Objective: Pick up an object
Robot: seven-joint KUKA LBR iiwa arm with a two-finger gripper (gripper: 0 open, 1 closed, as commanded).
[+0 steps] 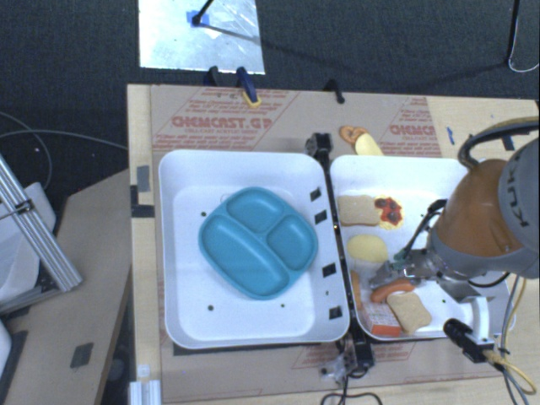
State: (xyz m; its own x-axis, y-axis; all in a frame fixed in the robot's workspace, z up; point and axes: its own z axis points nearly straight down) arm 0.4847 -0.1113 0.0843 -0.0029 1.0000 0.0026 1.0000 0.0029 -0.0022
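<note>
Fingers (393, 274) are seen low in the right bin (439, 169); how far they are parted cannot be told; a sausage (392, 291) is found just below them, its long axis slanted from lower left to upper right; a toast slice (410, 312) is placed beside it.

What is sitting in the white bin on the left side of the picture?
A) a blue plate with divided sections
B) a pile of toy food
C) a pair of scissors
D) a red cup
A: the left bin holds a blue divided plate with three sections, lying flat near its middle; the toy food pieces, such as the sausage, lie in the right bin.
</note>
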